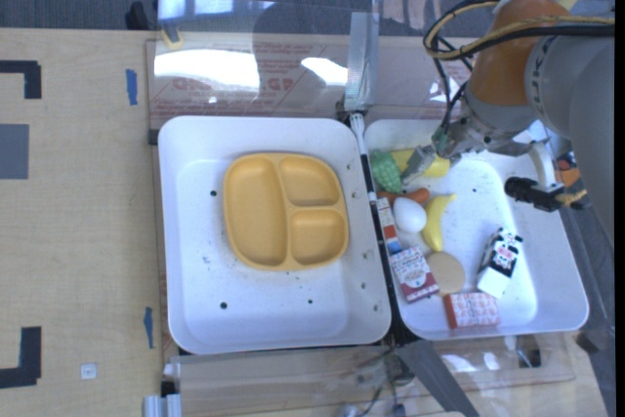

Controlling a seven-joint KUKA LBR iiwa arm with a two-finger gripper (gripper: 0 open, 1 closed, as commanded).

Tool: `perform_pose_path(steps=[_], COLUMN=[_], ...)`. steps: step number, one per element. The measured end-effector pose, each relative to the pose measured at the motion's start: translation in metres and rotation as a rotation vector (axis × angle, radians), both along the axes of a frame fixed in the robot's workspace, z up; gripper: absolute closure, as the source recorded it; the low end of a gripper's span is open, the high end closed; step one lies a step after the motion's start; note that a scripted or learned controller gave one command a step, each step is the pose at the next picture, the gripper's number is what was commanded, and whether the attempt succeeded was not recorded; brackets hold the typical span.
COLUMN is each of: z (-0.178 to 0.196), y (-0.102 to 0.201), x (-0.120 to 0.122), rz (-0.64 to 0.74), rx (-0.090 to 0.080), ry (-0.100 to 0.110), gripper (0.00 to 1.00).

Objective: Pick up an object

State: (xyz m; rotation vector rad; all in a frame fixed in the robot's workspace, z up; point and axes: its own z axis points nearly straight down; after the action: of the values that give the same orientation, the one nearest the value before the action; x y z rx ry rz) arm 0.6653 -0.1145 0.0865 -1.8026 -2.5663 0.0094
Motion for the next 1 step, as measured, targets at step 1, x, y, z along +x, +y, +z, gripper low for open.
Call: perform_pose_path(steps=[1], z=[0.1486], y=[0.0013], x=[0.0055], rz=[0.071], rx=[-0.002], ry=[-0.029], gripper=[0.0])
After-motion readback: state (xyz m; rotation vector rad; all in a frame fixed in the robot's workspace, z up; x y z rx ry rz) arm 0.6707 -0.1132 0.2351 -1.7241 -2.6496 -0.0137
